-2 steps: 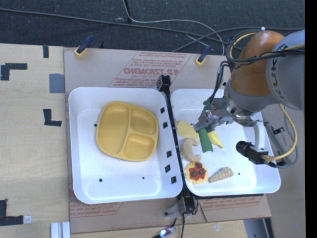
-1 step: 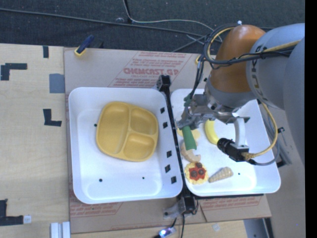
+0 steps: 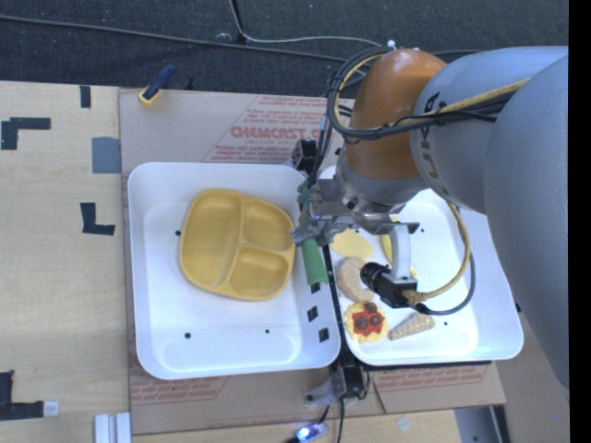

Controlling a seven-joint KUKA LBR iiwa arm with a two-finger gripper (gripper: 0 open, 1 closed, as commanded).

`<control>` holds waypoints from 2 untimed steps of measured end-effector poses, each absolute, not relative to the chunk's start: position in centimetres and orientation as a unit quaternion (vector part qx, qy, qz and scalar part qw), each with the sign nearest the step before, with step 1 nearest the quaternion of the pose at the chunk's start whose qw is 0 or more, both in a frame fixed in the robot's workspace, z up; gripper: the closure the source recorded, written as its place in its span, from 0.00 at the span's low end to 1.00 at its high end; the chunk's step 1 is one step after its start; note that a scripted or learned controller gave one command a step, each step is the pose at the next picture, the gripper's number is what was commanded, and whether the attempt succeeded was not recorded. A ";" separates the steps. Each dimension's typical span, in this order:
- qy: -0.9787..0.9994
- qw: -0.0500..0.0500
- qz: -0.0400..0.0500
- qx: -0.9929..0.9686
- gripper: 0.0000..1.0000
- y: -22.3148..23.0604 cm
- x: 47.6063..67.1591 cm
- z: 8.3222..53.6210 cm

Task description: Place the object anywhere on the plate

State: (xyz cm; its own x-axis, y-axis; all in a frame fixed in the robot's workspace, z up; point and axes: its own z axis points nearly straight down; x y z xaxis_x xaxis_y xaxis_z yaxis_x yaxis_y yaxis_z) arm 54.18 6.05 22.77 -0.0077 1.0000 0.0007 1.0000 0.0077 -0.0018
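A yellow divided plate [image 3: 235, 245] lies in the left white bin [image 3: 157, 340]. My gripper [image 3: 312, 231] hangs over the wall between the two bins, just off the plate's right rim. A slim green object [image 3: 314, 264] sticks down from between its fingers, pointing toward the front of the bench. The gripper is shut on the object's upper end. The orange band and grey wrist [image 3: 392, 123] hide the back of the right bin.
The right bin [image 3: 494, 335] holds toy food: a pale yellow slice [image 3: 352, 245], a beige piece [image 3: 350, 280], a round piece with red topping [image 3: 367, 322] and a cone [image 3: 412, 327]. A black plug with a yellow cable [image 3: 388, 286] hangs above them.
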 end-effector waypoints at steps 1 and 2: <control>-0.710 0.001 0.000 -0.704 1.00 12.1 55.2 23.1; -0.709 0.000 0.001 -0.705 1.00 17.8 54.8 21.8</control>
State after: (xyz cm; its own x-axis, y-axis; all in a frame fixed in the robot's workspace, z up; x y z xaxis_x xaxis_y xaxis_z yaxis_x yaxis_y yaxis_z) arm 54.76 17.82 21.84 -0.0062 1.0000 -0.0011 1.0000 0.0061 -0.0020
